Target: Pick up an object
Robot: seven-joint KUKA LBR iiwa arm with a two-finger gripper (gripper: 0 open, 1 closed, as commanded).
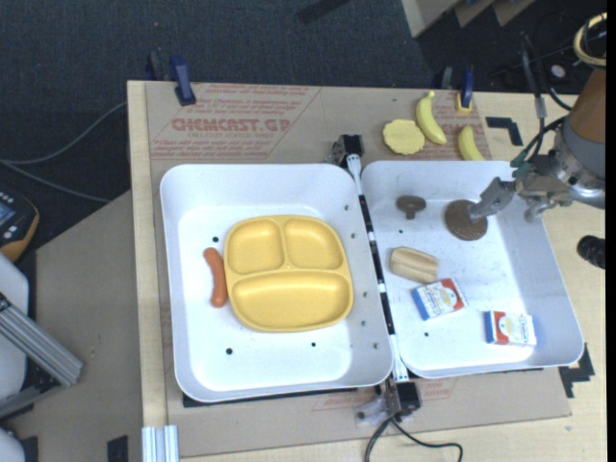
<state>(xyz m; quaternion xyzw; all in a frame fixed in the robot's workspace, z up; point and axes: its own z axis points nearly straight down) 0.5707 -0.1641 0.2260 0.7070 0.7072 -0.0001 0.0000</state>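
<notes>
My gripper (515, 202) hangs over the back right of the right bin (553, 287). Its two grey fingers stand spread apart and open, with only white bin floor between them. The left fingertip (494, 200) sits just beside the upper right edge of a flat brown disc (466, 220). Also in this bin are a small brown mushroom-shaped piece (411, 204), a tan bread roll (413, 264) and two small blue-and-white cartons (438, 299) (508, 328).
The left bin (183, 200) holds a yellow divided plate (287, 272) and an orange sausage (218, 276) beside it. Behind the right bin, on the cardboard, lie two bananas (431, 119) (470, 143) and a yellow chip (404, 137). The arm (587, 133) enters from the right.
</notes>
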